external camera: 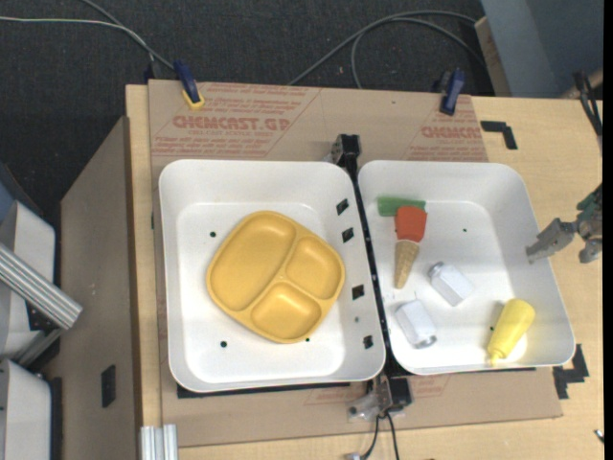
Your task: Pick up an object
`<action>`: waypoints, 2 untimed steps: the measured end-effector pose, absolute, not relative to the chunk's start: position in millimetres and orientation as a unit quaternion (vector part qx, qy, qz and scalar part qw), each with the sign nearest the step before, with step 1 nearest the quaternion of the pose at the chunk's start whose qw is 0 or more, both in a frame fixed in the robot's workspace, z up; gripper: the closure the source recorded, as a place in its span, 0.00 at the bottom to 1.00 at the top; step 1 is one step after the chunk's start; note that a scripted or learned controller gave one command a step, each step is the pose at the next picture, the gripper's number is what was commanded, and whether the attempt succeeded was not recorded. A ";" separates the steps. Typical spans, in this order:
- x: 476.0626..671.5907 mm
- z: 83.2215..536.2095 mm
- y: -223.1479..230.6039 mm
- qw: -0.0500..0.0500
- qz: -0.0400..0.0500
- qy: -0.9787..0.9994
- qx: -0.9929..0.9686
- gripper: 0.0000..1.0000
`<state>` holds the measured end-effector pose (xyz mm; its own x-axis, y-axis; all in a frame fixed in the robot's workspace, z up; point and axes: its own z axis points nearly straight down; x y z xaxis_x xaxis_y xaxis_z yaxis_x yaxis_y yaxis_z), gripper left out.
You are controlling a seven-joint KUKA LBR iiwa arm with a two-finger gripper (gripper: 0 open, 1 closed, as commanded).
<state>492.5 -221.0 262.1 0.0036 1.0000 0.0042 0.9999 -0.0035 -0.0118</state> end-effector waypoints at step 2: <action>493.9 204.2 -219.7 0.004 0.001 -0.707 -0.707 0.00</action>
